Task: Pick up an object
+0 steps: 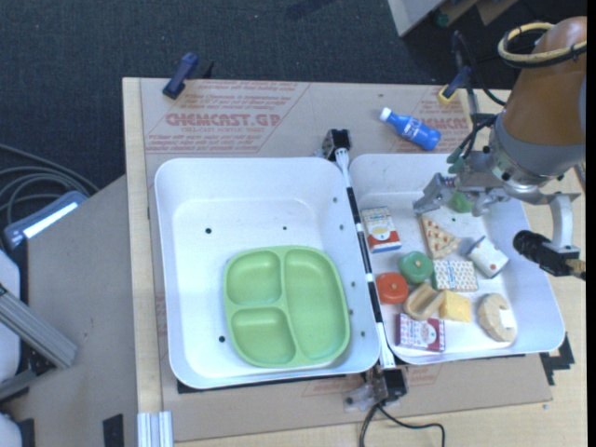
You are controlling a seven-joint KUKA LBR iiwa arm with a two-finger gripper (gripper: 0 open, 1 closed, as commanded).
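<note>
The hand (456,192) hovers over the right bin (545,329), apparently approaching; whether it is released cannot be told; next it must descend onto the pizza slice (439,236).

Dark carpet floor (140,17) around a cardboard-topped bench (223,110), black cables (28,189) at left.

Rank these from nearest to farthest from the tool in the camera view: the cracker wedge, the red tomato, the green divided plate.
Measured from the tool:
1. Cracker wedge, just below it in the right bin.
2. Red tomato, lower, by that bin's left wall.
3. Green divided plate, across in the left bin.
</note>
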